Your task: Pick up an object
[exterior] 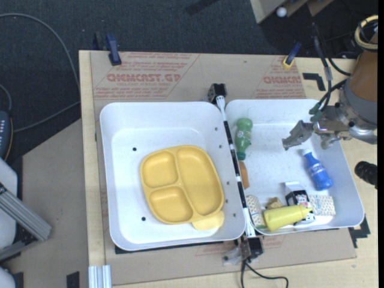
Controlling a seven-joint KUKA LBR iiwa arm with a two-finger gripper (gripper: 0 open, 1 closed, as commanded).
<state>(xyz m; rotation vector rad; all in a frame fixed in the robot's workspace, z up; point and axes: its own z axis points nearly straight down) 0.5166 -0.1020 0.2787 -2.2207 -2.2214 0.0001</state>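
Observation:
My gripper (312, 139) hangs over the upper right part of the right bin (270, 110), its fingers spread open with nothing between them. Just below it a blue bottle (317, 170) lies on the bin floor, apart from the fingers. Against the bin's left wall lies a green bottle (243, 135). At the front of the same bin, a yellow bottle (287, 215) rests among small packets (321, 205). A yellow divided plate (181, 183) sits in the left bin (120, 125).
A small yellow piece (207, 222) pokes out under the plate's front edge. An orange-brown item (244, 175) lies along the divider between the bins. Blue clamps (112, 48) hold the cardboard-covered bench at the back.

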